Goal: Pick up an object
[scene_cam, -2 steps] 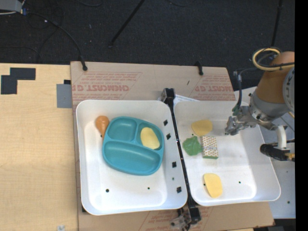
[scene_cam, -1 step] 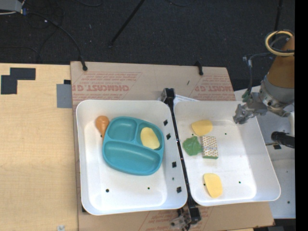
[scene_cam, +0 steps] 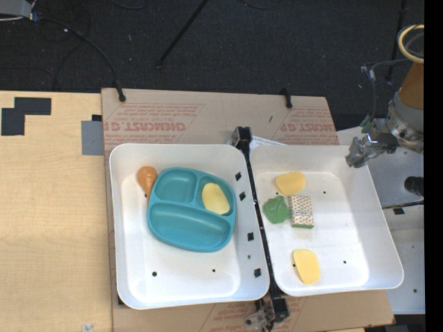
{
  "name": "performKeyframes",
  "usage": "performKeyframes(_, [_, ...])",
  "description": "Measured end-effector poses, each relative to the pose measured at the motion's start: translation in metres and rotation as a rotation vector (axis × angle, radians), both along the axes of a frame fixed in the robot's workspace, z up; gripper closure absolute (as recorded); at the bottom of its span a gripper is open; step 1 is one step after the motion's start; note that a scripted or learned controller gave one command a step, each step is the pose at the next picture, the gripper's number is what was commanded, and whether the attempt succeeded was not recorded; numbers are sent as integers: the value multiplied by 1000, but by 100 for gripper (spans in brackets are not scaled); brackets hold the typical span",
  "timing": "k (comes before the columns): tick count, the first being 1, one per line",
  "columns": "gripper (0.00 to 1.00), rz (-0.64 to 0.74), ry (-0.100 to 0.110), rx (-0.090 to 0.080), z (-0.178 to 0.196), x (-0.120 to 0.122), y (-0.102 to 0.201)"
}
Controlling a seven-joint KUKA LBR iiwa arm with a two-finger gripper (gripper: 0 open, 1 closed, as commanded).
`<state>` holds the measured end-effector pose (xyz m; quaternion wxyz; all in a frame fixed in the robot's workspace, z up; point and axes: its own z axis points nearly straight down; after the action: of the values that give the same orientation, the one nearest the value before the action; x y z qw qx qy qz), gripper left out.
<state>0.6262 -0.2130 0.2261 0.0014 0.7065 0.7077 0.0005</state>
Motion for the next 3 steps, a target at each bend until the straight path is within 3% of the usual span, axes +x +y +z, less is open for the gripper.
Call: performKeyframes(3, [100,2,7,3,-3,-2,150])
